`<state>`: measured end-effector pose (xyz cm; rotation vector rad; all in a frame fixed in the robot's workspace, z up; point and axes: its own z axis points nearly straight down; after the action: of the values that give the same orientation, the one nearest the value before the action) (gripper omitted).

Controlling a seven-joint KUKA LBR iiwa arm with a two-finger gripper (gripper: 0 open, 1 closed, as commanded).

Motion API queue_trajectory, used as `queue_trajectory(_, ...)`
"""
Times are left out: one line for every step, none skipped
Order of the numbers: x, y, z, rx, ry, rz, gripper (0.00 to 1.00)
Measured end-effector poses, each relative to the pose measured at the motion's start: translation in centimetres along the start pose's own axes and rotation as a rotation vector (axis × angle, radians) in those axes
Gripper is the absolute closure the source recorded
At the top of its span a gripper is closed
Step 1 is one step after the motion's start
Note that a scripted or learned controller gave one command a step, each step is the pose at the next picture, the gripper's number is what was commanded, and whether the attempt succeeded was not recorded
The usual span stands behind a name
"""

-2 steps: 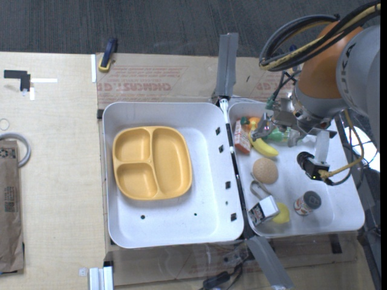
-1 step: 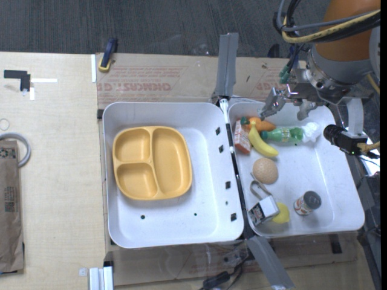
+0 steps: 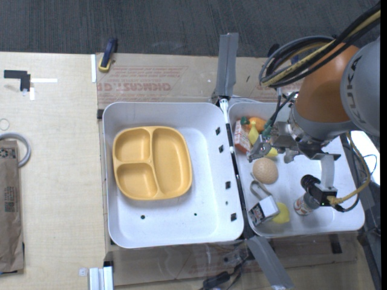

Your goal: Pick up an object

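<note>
The gripper (image 3: 261,147) is hovering just above the tan egg-shaped object (image 3: 265,171) in the right bin (image 3: 357,219); its opening cannot be told. The egg looks light, smooth and slippery, best pinched across its middle.

Left bin (image 3: 121,222): my widest room — bare white floor around the yellow divided plate (image 3: 152,162).
Right bin (image 3: 347,219): crowded; a tan ball (image 3: 265,171), packets (image 3: 243,139), a small bottle (image 3: 305,204) near one another.
Divider (image 3: 233,180): raised rims between bins — my arm (image 3: 326,95) overhangs the right.
</note>
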<state>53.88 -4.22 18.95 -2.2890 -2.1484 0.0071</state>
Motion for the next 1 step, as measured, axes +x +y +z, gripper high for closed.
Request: queue_trajectory(-5.15, 5.66, 2.61, -0.003, -0.001, -0.026, 0.0)
